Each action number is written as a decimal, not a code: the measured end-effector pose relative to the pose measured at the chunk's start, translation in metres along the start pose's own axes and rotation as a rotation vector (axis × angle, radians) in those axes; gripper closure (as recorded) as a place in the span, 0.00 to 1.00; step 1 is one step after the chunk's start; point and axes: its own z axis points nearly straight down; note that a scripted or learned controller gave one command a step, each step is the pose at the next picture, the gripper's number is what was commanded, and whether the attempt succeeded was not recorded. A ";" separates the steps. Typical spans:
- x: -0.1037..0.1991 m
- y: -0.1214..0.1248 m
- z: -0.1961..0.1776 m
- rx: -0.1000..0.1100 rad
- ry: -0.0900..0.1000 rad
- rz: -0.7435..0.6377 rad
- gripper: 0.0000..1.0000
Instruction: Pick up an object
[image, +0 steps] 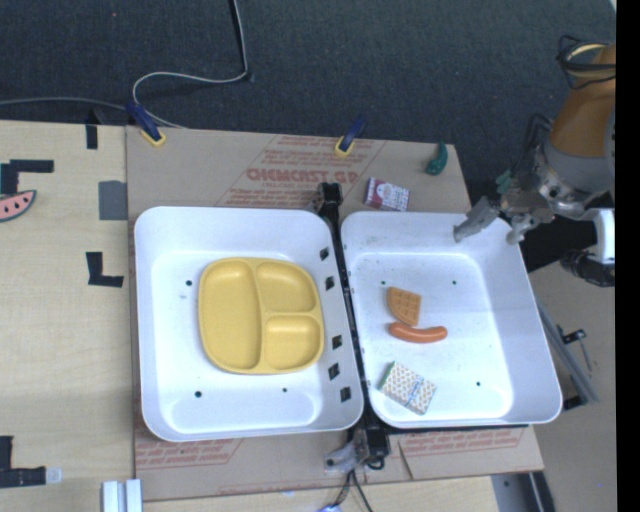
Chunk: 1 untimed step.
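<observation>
1. In the left bin (160, 400) lies a yellow divided plate (262, 314), filling most of the middle, its three compartments bare.
2. Black clips (335, 300) run down the seam where the two bins meet.
3. In the right bin (500, 300), a waffle-patterned orange piece (404, 303) sits left of centre, and a small sausage (417, 333) lies just beside its lower edge, touching or nearly so; I cannot tell which.
4. A small patterned white packet (409, 387) rests near the front left corner of that bin, apart from the sausage.
5. On the cardboard behind the right bin lies a small red and white packet (386, 194), with a green clip (437, 158) farther toward the back right corner of the cardboard.
6. My pincer (487, 220) hangs over the back right corner of the right bin, well apart from the three things in it. I cannot tell how it stands.
</observation>
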 end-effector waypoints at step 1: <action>0.058 0.000 0.126 -0.003 0.001 -0.001 0.00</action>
